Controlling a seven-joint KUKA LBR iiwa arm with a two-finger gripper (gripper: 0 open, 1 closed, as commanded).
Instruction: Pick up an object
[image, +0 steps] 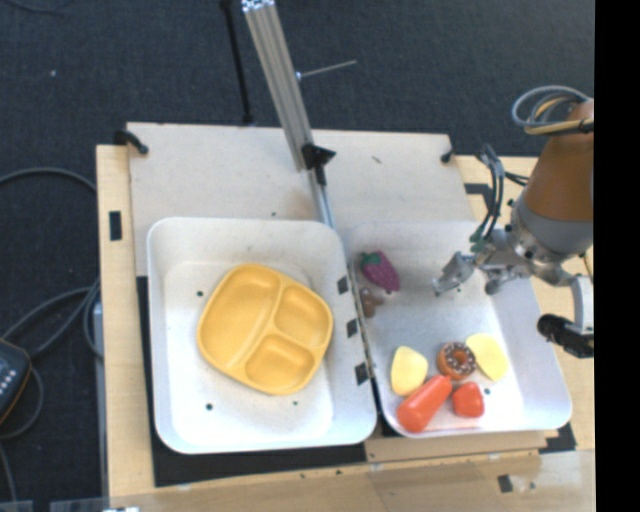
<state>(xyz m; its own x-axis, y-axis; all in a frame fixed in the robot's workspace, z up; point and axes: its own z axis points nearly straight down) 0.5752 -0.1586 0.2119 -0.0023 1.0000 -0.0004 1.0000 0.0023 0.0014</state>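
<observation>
Two bins, hand (470, 275) above right one
Left bin (170, 420): yellow tray (265, 328). Right bin (535, 400): toy food (445, 375); hand state unclear

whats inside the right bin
The right bin holds a purple toy near its left wall, and along the front two yellow pieces, a donut, an orange carrot and a red piece. The gripper covers part of the floor.

My arm (560, 190) cut off at right frame edge, upper links out of sight. My gripper (470, 272) small, fingers too blurred to read. Small brown item (368, 300) at right bin's left wall, under purple toy (379, 270), too small to identify. Metal pole (280, 80) cut by top edge.
</observation>
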